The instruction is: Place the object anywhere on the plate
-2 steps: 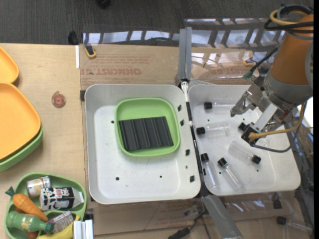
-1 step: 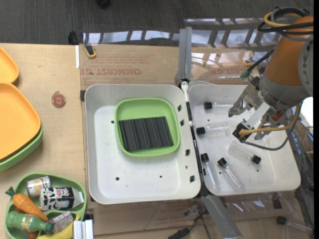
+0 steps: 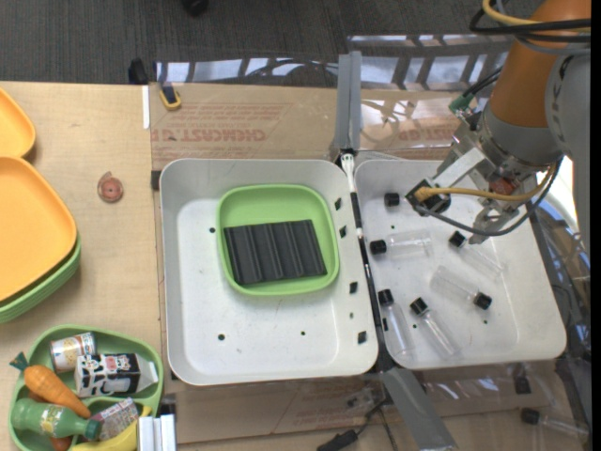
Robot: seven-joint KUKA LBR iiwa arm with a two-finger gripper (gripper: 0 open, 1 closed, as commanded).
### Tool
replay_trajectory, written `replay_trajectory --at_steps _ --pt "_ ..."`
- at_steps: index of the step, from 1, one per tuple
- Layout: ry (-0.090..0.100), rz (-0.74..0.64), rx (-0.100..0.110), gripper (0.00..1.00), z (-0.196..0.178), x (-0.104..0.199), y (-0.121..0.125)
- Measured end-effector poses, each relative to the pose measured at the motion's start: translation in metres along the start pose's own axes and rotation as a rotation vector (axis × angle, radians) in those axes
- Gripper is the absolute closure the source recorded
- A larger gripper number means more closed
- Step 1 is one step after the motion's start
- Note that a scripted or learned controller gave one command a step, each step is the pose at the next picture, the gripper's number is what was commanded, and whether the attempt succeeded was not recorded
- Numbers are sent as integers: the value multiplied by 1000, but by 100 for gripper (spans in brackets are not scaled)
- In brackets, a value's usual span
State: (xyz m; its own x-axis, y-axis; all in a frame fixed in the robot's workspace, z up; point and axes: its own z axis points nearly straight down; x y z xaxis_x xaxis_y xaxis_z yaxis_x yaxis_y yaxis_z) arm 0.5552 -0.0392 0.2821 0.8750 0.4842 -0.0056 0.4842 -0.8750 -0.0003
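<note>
- Camera view: end effector [image 3: 488, 216] hung over the right bin's [image 3: 540, 341] far-right area; its opening couldn't be told.
- Clear vials [image 3: 434, 325] lay scattered in that bin.
- Green plate [image 3: 232, 209] sat mid left bin [image 3: 188, 327], a dark ridged slab [image 3: 275, 250] on it, open floor around.

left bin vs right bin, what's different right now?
Contents: the left bin holds a green plate with a dark ribbed slab on it; the right bin holds scattered clear vials with black caps.
Arm: the end effector hangs over the right bin, not the left bin.
Shared: both are shallow, white, and set side by side.
</note>
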Motion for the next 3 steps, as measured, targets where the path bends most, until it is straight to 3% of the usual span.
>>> replay_trajectory --at_steps 1,3 --pt "-2 80 1 0 35 21 -50" --pt "2 248 1 0 35 16 -77"
